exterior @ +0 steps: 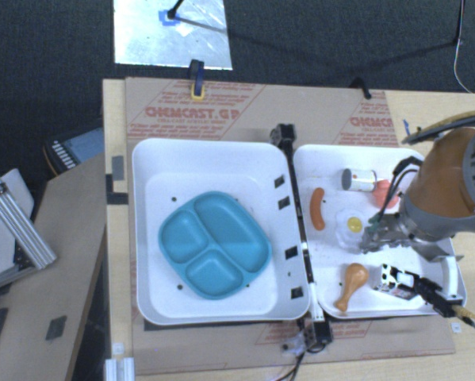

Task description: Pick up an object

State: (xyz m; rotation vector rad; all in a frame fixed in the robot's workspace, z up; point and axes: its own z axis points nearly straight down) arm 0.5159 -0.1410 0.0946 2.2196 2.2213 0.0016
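The gripper [373, 240] is hovering low in the right bin [330, 155] beside the fried egg [350, 223] (finger opening cannot be told); nothing is lifted yet

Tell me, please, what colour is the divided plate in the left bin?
Light blue; the camera view shows the plate clearly.
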